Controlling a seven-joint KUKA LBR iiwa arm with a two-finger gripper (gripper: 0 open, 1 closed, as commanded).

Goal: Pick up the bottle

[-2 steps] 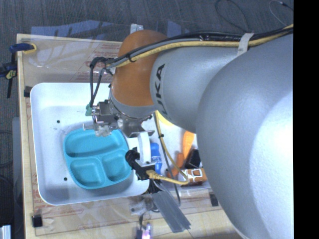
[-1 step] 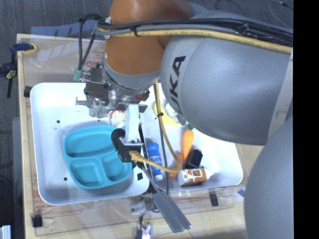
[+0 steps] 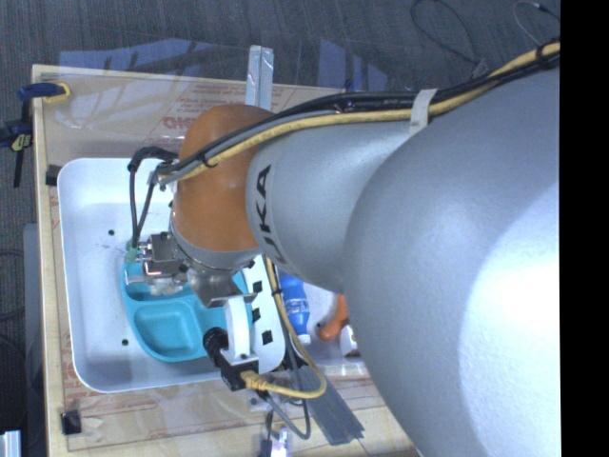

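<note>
The bottle [image 3: 294,309], pale with a blue label, shows as a narrow strip near the wall between the two bins; the arm hides most of it. My gripper [image 3: 152,258] is low in the left bin [image 3: 86,284], over the upper edge of a blue dish [image 3: 169,329], well left of the bottle. The wrist blocks the view of what lies under the gripper.
The blue dish lies in the lower middle of the left bin. An orange object [image 3: 330,328] sits just right of the bottle, partly hidden. A small green bit [image 3: 128,249] peeks out beside the gripper. The arm covers the right bin.
</note>
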